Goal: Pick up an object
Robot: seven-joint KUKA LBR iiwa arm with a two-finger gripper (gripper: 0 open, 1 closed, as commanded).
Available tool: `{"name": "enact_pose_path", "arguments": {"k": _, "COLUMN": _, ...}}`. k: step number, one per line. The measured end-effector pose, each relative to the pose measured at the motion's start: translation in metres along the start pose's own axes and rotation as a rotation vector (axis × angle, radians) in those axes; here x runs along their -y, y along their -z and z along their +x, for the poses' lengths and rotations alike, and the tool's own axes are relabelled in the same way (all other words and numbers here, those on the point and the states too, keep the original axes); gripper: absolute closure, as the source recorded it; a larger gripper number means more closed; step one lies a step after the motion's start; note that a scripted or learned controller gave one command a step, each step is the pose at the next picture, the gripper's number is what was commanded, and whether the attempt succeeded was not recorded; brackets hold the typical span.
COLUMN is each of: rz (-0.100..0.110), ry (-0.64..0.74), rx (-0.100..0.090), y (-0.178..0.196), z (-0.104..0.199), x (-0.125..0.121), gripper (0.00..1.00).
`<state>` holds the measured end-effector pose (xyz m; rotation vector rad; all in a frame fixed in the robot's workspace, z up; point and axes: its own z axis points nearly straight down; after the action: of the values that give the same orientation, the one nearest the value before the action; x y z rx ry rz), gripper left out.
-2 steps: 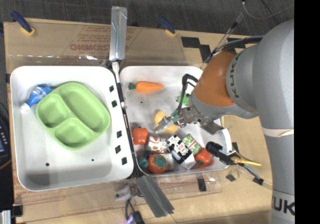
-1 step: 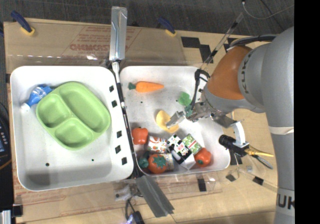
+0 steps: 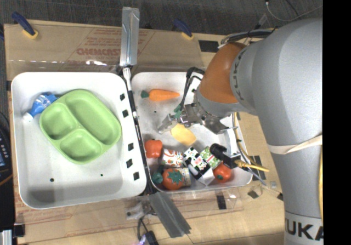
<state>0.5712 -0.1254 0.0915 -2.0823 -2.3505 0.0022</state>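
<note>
Gripper (image 3: 174,121) low in the right bin (image 3: 147,82), over the yellow block (image 3: 184,135).
Block sits just beside the fingers (image 3: 166,125); can't tell if they're spread or pinching.

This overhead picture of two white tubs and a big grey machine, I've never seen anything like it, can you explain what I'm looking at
One camera looks down at a slant on a bench. The big grey shape with an orange band is a robot arm reaching in from the right. Its claw hangs in the right bin, close above a yellow item; whether it grips anything is unclear. That bin also holds a toy carrot, a red pepper, tomato-like toys and small printed boxes. The left bin holds a green divided plate and something blue.
</note>
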Motion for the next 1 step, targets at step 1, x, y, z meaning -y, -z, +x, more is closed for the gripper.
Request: {"name": "enact_pose_path", "arguments": {"k": 1, "rz": -0.001, "ry": 0.055, "rx": 0.001, "y": 0.0007, "z": -0.0689, "x": 0.006, "gripper": 0.0}}
